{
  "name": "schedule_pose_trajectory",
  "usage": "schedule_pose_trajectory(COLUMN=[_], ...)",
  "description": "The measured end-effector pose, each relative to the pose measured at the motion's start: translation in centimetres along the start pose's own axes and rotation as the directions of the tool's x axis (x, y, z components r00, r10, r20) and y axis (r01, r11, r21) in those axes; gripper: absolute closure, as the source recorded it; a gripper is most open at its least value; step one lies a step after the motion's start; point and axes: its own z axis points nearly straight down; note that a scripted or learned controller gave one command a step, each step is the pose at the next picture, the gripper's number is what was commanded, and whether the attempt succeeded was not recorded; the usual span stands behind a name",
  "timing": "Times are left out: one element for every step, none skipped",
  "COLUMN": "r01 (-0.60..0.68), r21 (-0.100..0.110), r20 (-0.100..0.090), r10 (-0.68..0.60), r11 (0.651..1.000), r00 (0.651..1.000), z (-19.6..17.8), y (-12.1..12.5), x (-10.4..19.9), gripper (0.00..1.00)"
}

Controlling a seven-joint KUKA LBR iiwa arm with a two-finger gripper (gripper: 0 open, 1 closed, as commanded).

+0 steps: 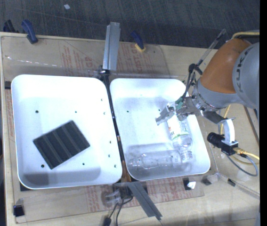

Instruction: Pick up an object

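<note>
A plywood bench (58, 55) on dark carpet carries two shallow white bins side by side, with blue clamps (28, 31) along its far edge, presumably pinning the board in place. The left bin (20, 93) holds a dark ribbed panel (61, 143) lying flat and at an angle near its middle. The right bin (138, 91) holds two clear plastic bottles: one with a label (178, 133), lying along the right wall, and a bare one (154, 160) lying across the near wall, touching the first at the near right corner. The arm reaches in from the right and the gripper (170, 113) sits low at the far end of the labelled bottle, likely placed to take it. Whether it is clenched or released cannot be told, and no bottle is visibly held.
</note>
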Motion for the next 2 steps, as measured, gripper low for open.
schedule_pose_trajectory(r01=[0.0, 0.0], r21=[0.0, 0.0], r20=[0.0, 0.0], r10=[0.0, 0.0], r11=[1.0, 1.0], r00=[1.0, 1.0], z=[0.01, 0.01], y=[0.0, 0.0], x=[0.0, 0.0], gripper=[0.0, 0.0])
